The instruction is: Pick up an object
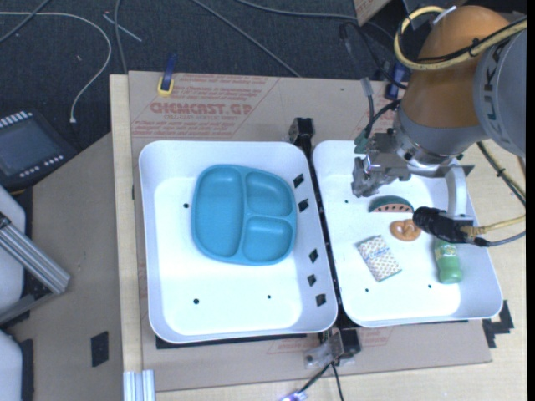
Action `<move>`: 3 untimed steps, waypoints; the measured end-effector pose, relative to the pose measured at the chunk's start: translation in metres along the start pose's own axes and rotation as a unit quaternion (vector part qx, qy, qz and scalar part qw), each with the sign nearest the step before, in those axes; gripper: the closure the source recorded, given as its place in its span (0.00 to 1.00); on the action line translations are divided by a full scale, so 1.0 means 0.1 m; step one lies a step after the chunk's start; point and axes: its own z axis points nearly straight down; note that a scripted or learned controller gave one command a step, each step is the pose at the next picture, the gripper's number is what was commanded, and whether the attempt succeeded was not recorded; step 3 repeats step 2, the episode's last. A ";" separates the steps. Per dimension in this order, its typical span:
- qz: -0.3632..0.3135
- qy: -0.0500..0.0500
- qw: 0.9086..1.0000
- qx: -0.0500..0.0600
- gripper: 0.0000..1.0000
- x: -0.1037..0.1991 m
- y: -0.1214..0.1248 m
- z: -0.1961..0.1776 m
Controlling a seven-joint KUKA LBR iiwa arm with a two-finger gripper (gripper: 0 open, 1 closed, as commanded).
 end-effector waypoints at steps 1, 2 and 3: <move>0.000 0.000 1.000 0.001 1.00 0.56 -0.13 0.17; 0.000 0.000 1.000 -0.001 1.00 1.07 -0.09 0.19; 0.000 0.000 1.000 -0.001 1.00 1.07 -0.09 0.19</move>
